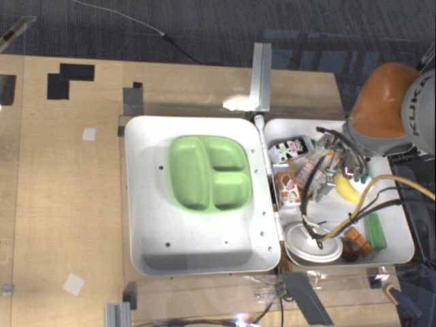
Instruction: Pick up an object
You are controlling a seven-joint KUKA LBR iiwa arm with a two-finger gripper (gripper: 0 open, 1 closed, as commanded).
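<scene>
My gripper [320, 176] hangs low over the right bin [402, 251], near its upper middle, wrapped in a tangle of black and yellow cables [354, 216]; whether it is apart or together, I cannot tell, because the wiring and the clutter below hide it. I cannot see anything clamped in it. Just beside it to the right lies a yellow banana [346, 189], and under and to the left of it sit small printed packets [289, 186] against the bin's left wall. Nearer the front of the bin rests a round metal lid [310, 247], with a brown object [355, 240] just to its right and a green block [375, 231] beyond that. My arm comes in from the right, its orange band [381, 101] above the bin's far corner. The left bin [146, 251] holds a green divided plate [208, 172], lying flat toward its middle. Both bins sit side by side on a wooden bench [61, 203].
</scene>
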